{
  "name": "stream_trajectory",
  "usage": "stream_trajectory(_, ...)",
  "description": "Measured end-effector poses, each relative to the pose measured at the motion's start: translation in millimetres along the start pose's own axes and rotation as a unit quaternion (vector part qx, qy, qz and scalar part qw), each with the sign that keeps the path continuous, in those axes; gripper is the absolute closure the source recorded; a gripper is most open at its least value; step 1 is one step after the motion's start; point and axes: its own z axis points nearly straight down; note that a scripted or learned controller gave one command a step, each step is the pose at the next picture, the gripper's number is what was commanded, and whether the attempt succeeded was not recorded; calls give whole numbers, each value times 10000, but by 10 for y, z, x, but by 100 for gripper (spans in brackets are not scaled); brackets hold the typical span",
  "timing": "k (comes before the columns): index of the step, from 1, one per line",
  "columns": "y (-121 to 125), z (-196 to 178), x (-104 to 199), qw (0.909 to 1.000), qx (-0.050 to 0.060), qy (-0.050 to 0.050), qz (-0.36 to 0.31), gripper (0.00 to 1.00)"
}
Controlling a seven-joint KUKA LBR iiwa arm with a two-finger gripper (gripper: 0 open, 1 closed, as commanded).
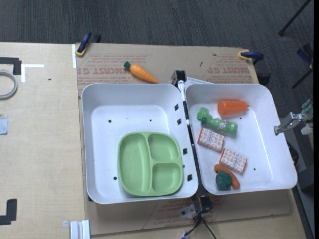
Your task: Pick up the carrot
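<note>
Two white bins sit side by side: the left bin (99, 183) holds a green plate (149, 163), and the right bin (271, 153) holds toys. The carrot (141, 72) lies outside both, on the cardboard (109, 63) just behind the left bin's rim. The gripper (288, 126) hangs at the right bin's far edge, well apart from the carrot, holding nothing I can see; how open it is, I cannot tell. The risk is a wrong pick: the orange toy (233, 107) and the orange-green toy (227, 178) lie nearer. The rim could also block a low reach.
</note>
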Motion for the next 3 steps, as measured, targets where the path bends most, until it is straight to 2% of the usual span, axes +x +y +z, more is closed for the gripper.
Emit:
stream_trajectory(1, 237, 897, 595, 9994, 0, 2, 339, 0)
stream_trajectory(2, 1375, 832, 1474, 9999, 0, 0, -125, 0)
stream_trajectory(3, 596, 831, 2308, 9983, 4, 0, -578, 0)
